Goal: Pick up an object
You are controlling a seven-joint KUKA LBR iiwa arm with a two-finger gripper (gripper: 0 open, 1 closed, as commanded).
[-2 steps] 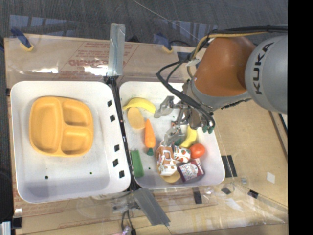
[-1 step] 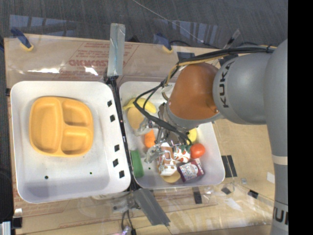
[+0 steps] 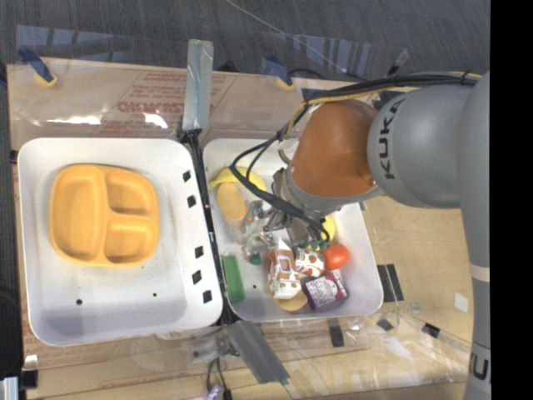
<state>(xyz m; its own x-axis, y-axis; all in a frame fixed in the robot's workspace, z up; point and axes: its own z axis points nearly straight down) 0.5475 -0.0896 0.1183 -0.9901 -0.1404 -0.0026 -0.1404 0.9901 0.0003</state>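
The likely targets sit packed in the right bin (image 3: 366, 294): a red-and-white carton (image 3: 285, 273), a purple pouch (image 3: 325, 290), a tomato (image 3: 336, 257), a yellow fruit (image 3: 231, 198) and a green block (image 3: 232, 277) at the bin's left wall. The gripper (image 3: 265, 227) hangs low among them, just above the carton; whether it is spread or pinching anything I cannot tell. Crowding is the risk: a descent could jam against a neighbour, or the glossy carton could slip out. The left bin (image 3: 100, 302) holds a yellow tray (image 3: 104, 215).
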